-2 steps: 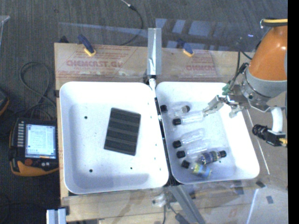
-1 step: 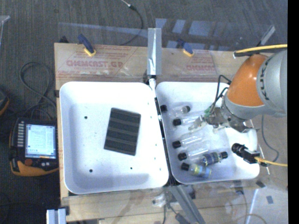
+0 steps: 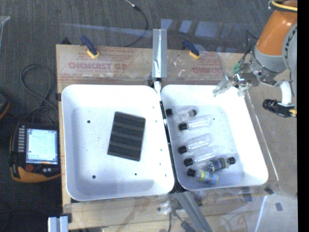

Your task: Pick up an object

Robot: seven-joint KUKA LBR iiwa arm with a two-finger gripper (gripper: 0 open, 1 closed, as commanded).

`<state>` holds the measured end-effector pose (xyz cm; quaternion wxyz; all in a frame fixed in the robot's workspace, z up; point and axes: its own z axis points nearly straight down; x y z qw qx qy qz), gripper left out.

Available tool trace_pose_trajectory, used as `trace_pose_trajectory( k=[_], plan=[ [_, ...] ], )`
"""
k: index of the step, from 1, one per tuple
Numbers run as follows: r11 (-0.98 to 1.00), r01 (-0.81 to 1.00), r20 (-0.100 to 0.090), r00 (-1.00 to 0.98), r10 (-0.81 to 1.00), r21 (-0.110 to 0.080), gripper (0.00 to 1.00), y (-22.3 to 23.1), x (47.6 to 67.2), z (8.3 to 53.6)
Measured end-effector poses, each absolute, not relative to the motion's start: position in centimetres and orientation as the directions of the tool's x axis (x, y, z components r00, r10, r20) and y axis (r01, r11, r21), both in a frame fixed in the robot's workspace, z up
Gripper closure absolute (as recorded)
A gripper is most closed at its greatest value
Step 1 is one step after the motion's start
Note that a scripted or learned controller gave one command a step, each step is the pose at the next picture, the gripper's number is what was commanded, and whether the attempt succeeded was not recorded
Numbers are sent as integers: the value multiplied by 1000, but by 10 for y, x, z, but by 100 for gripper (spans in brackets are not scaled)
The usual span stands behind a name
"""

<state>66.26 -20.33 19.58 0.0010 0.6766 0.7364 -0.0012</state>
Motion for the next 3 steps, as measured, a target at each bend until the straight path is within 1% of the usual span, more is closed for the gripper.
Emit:
trace_pose_trajectory(
  k=[1, 2, 3],
  plan=[
    [151, 988, -2, -151, 988, -1, 0, -200, 668, 312],
    [197, 980, 0, -197, 980, 1, 0, -204, 670, 99],
    [115, 993, -2, -115, 993, -1, 0, -205, 669, 242]
  ],
)
